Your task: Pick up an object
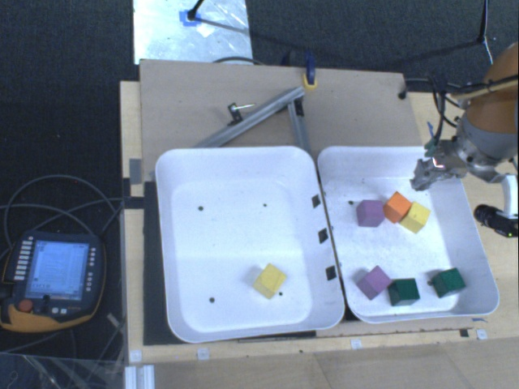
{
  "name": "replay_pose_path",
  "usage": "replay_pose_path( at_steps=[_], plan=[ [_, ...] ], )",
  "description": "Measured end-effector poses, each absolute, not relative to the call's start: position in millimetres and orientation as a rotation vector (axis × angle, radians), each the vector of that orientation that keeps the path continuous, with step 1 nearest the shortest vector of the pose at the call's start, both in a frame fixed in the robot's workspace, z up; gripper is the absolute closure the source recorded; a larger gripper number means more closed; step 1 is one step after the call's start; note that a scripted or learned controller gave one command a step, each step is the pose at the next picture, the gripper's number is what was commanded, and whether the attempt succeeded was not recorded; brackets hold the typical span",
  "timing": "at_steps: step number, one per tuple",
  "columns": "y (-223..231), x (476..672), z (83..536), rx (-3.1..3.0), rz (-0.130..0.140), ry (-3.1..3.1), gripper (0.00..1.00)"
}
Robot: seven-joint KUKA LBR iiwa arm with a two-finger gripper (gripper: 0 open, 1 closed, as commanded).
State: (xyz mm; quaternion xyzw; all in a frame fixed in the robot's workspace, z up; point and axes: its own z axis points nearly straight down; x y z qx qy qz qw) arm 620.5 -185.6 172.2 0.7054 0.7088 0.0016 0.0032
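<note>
The right bin holds several blocks. A purple block, an orange block and a yellow block cluster near its middle. Another purple block, a dark green block and a green block lie along its front. A lone yellow block rests in the left bin. My gripper hangs over the right bin's back right area, just up and right of the orange block, with nothing visibly held.
A metal bar lies slanted on the board behind the bins, with a clamp at its far end. A teach pendant and its cables sit on the floor at left. A shiny sheet lies at the back.
</note>
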Motion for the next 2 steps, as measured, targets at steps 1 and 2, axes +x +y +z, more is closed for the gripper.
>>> replay_pose_path(
  at_steps=[1, 2],
  plan=[
    [-190.5, 613.6, 223.5, 2.213, 0.005, 2.219, 1.0],
    [-191.0, 615.5, 278.6, 2.209, 0.006, 2.222, 1.0]
  ],
)
